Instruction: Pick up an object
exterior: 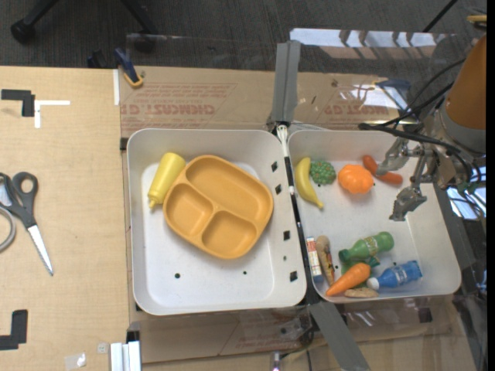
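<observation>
My gripper [404,180] hangs over the right side of the right bin [433,238], open, with nothing between its fingers. Just left of it lie a small red pepper [382,171] and an orange fruit [356,180]. Further left are a green broccoli piece [323,173] and a banana [308,182]. Toward the bin's front lie a green bottle [366,248], a carrot [348,278], a blue bottle [396,274] and a slim tube [314,256] along the left wall.
The left bin [155,284] holds an orange divided plate [218,205] and a yellow bottle [165,178] beside it. Scissors [27,215] lie on the wooden bench at far left. Cardboard lies under the bins.
</observation>
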Tool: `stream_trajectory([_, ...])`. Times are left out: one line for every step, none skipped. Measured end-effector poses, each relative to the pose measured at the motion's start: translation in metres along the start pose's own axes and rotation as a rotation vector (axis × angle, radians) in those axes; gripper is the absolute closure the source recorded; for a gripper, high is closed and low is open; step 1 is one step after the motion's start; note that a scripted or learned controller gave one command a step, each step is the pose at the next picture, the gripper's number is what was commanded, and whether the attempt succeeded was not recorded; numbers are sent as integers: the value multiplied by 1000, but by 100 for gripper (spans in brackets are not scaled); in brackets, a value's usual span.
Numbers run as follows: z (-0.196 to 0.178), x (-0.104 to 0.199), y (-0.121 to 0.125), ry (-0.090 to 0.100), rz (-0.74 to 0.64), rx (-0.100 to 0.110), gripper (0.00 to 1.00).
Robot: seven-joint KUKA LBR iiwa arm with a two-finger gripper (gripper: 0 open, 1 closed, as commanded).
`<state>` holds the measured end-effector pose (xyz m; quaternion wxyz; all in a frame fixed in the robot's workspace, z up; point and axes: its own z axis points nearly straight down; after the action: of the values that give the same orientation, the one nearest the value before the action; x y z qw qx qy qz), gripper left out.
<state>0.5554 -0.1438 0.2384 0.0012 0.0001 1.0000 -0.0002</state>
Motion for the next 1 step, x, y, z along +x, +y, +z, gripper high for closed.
stream_trajectory([110, -61, -2, 0, 103, 0, 0])
